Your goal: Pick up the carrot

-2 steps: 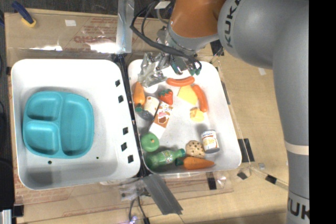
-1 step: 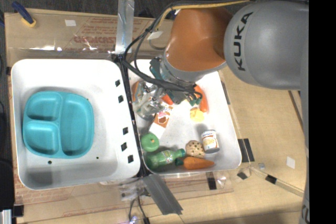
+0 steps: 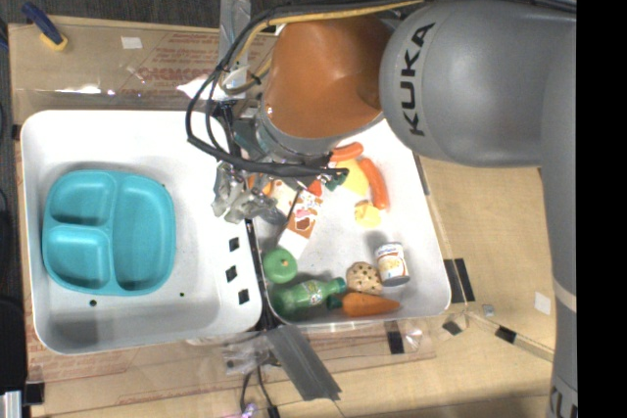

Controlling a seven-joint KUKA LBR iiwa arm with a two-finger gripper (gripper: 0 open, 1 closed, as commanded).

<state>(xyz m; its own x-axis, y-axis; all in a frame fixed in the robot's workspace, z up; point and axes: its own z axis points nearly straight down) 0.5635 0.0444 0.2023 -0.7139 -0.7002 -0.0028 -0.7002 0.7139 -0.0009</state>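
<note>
Counter holds two white bins; the carrot (image 3: 370, 304) lies at the right bin's near wall. Jaws' state: cannot tell. Light, stiff, smooth — grip mid-body

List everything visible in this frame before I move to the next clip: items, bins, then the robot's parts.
carrot: 1, orange, near front edge of right bin
bottle: 1, green, lying left of the carrot
cookie: 1, tan with dark chips, above the carrot
small jar: 1, white with orange label, right of the cookie
green round piece: 1, above the bottle
carton: 1, white and brown, mid right bin
sausage: 1, orange-red, upper right bin
yellow piece: 1, beside the sausage
tray: 1, teal, divided, in left bin
left bin: 1, white
right bin: 1, white
arm: 1, grey with orange band
gripper: 1, over the divide between bins
</note>
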